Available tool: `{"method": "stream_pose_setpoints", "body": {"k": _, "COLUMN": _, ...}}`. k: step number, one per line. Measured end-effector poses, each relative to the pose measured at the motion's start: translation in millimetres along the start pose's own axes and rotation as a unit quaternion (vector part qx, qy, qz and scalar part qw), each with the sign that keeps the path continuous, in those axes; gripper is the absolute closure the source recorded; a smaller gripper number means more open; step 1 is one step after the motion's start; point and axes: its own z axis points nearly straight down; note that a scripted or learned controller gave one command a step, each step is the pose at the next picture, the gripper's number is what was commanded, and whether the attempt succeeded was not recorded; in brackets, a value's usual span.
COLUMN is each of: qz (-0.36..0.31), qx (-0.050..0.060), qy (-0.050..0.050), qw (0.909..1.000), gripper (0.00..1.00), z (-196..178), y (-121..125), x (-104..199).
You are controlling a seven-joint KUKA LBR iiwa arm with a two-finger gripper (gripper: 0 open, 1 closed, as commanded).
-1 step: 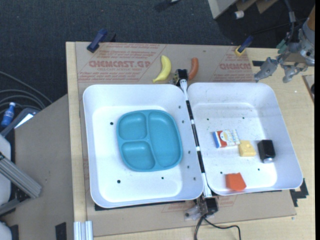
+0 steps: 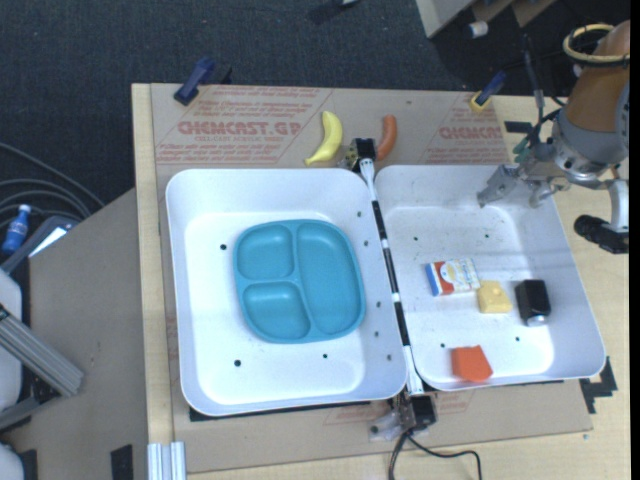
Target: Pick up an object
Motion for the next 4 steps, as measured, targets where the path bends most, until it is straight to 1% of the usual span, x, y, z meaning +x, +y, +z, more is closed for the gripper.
{"method": "stream_pose_setpoints", "body": {"k": 1, "qz": 0.0, "qx": 0.0, "qy": -0.001, "qw": 1.0, "gripper": 0.0, "z": 34, "y": 0, "x": 57}}
{"method": "stream_pose_setpoints", "body": {"k": 2, "qz": 0.0, "qx": 0.0, "qy": -0.001, "qw": 1.0, "gripper": 0.0, "z": 34, "y": 0, "x": 111}}
{"method": "stream_pose_setpoints", "body": {"k": 3, "qz": 0.001, "qx": 0.0, "qy": -0.001, "qw": 1.0, "gripper": 0.0, "z": 35, "y": -68, "x": 129}}
{"method": "stream_pose_setpoints", "body": {"k": 4, "qz": 0.002, "qx": -0.001, "qy": -0.001, "qw": 1.0, "gripper": 1.0, "z": 25, "y": -68, "x": 129}}
